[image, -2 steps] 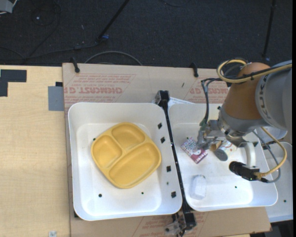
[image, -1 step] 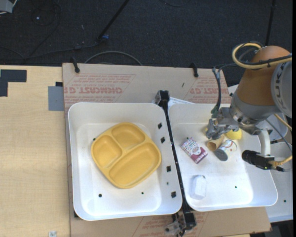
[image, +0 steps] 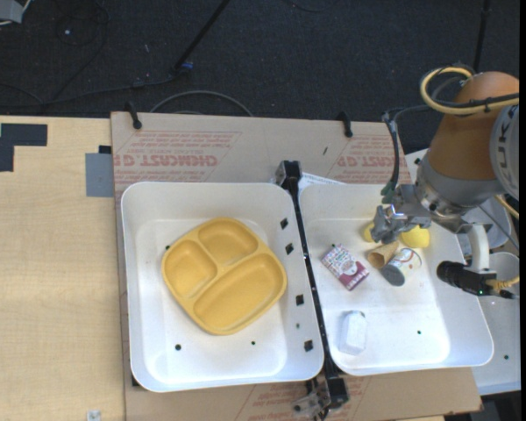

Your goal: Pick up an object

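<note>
Nearest in our right bin [image: 473, 345]: white block [image: 353, 331], then a box [image: 344, 266], light and stiff, take its long sides. Beyond, end effector [image: 387, 226] beside a yellow toy [image: 412, 236]; can't tell its opening.

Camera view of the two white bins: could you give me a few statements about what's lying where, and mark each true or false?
1. The yellow three-compartment plastic plate lies in the left white bin. True.
2. The small red-and-white packet lies on that plate. False: it lies in the right white bin.
3. The small white rounded object sits nearer the camera than the packet. True.
4. The gripper is over the left bin. False: it is over the right bin, by a yellow object.
</note>
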You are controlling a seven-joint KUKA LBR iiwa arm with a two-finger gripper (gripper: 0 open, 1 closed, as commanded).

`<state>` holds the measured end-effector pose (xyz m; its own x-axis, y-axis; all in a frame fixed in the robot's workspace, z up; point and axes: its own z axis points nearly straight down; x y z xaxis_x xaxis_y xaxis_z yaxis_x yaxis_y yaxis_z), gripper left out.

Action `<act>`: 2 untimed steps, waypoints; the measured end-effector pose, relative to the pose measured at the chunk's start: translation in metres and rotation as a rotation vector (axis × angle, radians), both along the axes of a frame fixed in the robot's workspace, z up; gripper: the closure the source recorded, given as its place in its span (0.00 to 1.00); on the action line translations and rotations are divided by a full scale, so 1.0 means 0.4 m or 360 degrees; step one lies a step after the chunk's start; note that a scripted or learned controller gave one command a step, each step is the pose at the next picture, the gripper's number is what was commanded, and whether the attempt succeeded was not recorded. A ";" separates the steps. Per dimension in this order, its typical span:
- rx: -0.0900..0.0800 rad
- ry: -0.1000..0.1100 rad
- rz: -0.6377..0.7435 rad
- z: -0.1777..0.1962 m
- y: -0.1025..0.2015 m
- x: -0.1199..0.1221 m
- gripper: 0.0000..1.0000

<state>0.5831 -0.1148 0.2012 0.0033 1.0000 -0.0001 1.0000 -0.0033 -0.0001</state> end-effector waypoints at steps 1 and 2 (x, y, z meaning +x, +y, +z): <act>0.0003 0.0006 0.0012 -0.002 0.134 0.009 1.00; 0.0000 0.0001 0.0012 0.008 0.248 0.066 1.00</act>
